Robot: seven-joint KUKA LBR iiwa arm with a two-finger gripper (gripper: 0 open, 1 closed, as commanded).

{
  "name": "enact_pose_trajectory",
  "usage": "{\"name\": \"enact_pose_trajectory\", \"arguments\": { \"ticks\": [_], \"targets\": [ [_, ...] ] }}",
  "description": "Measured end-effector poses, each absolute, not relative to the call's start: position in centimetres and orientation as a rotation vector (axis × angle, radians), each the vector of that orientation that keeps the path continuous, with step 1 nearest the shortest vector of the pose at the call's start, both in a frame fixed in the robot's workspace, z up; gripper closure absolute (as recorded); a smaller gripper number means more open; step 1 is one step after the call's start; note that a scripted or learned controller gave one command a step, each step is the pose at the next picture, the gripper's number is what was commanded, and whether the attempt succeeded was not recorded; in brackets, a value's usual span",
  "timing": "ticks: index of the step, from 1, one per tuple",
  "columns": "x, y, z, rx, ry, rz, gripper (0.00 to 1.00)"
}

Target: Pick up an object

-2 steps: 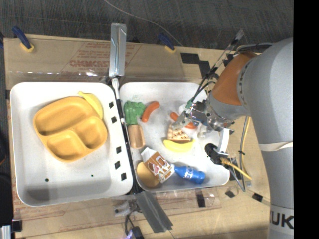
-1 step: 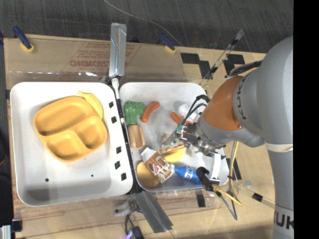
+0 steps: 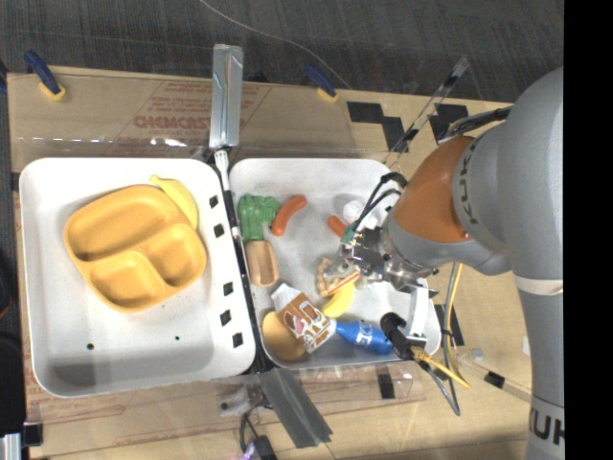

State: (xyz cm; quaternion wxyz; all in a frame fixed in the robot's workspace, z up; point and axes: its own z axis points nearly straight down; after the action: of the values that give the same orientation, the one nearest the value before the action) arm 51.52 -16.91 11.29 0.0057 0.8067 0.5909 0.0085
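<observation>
The claw (image 3: 347, 262) is down in the right bin (image 3: 316, 172), at the reach step — its state I cannot tell — nearest the yellow piece (image 3: 337, 300); next, close and lift straight.

From above I saw the arm (image 3: 479, 199) reaching in from the right over the right bin (image 3: 316, 172), its tool (image 3: 356, 257) low among the clutter beside a yellow piece (image 3: 337, 301). I could not tell how the tool stood. Around it lay a green toy (image 3: 255, 216), a red sausage (image 3: 288, 215), a blue bottle (image 3: 364, 334) and a brown packet (image 3: 305, 322). The left bin (image 3: 57, 353) held a yellow divided tray (image 3: 136, 247).
</observation>
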Motion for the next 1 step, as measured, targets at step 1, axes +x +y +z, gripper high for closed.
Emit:
{"name": "enact_pose_trajectory", "arguments": {
  "ticks": [1],
  "targets": [
    [61.34,-12.8,10.68,2.663,1.63,0.037,1.0]
  ]
}}
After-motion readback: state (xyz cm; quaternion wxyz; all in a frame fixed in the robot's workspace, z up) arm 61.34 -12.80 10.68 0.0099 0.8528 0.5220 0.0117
